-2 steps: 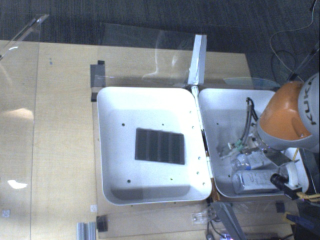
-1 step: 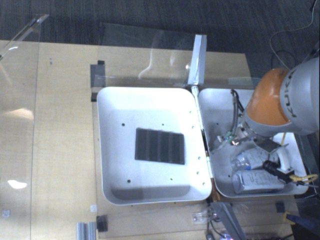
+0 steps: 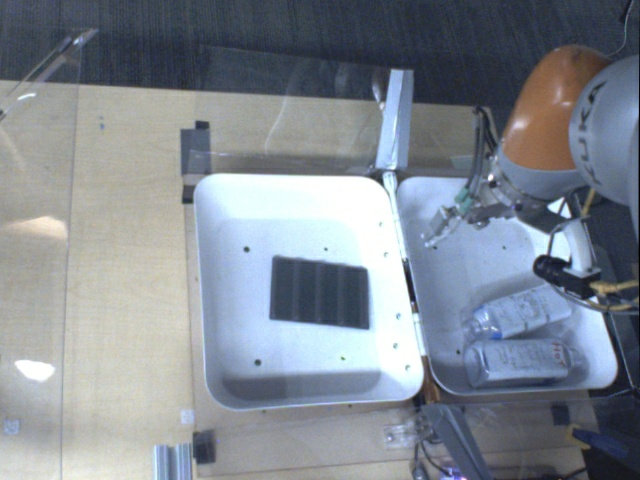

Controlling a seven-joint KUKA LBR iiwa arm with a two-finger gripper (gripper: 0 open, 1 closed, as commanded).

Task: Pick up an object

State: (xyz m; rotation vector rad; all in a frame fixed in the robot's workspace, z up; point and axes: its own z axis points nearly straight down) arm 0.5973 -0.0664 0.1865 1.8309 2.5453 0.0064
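We note two clear plastic bottles lying on their sides in the right bin (image 3: 440, 363), near its front right corner; the upper bottle (image 3: 520, 313) has its long axis running left to right with a slight tilt, right end raised toward the back of the bin, and what looks like its narrower neck end points left; the lower bottle (image 3: 522, 361) lies almost straight left to right, just in front of the first and nearly parallel; which end of it is the cap we cannot tell.

Both bottles look transparent and crumpled, with pale labels around their middles; the two lie just beside each other, possibly touching along their sides.

The tool (image 3: 440, 230) hangs over the back left part of the right bin, thin metal fingers pointing down and to the left, with a small green part near its base; nothing shows between the fingers; whether they are spread or pressed together we cannot tell at this sharpness.

The bottles lie well apart from the tool, toward the front and right of it.

The arm (image 3: 560, 108) enters from the right, its orange band above the wrist; the left bin (image 3: 225, 208) carries a dark ribbed rectangular pad (image 3: 320, 292) in its middle; both bins sit on the wooden table (image 3: 110, 268).
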